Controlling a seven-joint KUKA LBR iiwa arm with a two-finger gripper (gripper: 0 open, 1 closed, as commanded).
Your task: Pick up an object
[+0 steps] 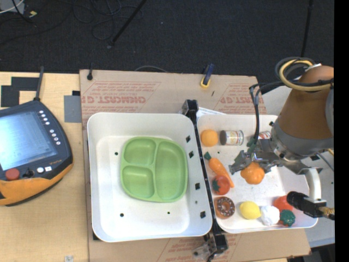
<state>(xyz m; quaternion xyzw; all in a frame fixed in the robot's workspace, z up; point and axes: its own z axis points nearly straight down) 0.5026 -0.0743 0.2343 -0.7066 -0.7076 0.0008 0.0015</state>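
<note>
Orange (252, 174) sitting between spread gripper (250, 162) fingers in right bin (240, 227); not clamped yet. Best to centre, close squarely, lift straight, avoid carrot (220, 168).

The cardboard sheet (136, 94) under the bins bears red printing, upside down and not legible.

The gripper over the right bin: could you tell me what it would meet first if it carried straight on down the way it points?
Most likely the round orange fruit directly beneath the gripper; depth is unclear from this slanted view.
</note>
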